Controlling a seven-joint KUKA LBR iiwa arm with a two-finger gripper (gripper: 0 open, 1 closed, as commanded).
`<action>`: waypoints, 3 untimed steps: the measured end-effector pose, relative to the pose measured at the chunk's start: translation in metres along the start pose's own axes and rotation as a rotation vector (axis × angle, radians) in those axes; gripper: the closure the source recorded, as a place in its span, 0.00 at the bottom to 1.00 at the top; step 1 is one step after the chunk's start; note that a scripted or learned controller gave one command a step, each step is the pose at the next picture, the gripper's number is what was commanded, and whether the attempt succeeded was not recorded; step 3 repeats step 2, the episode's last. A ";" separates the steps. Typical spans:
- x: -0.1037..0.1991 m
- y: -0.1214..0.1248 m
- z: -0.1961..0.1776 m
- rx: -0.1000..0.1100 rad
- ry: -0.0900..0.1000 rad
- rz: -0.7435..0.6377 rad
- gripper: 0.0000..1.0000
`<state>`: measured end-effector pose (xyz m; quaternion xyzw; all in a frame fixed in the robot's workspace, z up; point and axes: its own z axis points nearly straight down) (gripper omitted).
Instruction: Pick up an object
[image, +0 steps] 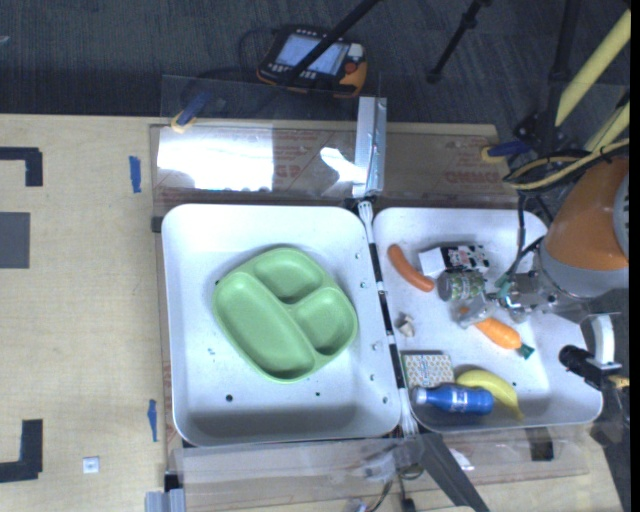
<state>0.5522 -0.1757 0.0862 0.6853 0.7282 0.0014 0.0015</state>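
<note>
Objects crowd the right bin (570, 395): nearest the camera a blue bottle (455, 399) lies touching a yellow banana (492, 385), with a small patterned packet (426, 367) just beside them. Farther in, an orange carrot (498, 333) sits next to the jaws (478, 297), which hang low over a clear, shiny item (462, 289); whether they are apart or together cannot be told. Beyond lie an orange sausage shape (411, 268) and a white box (452, 259). The left bin (190, 330) carries a green divided tray (286, 312).
</note>
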 end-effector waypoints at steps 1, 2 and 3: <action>-0.001 0.002 -0.012 -0.005 -0.002 0.002 1.00; 0.023 -0.053 -0.127 0.003 0.000 -0.099 1.00; 0.023 -0.053 -0.127 0.003 0.000 -0.099 1.00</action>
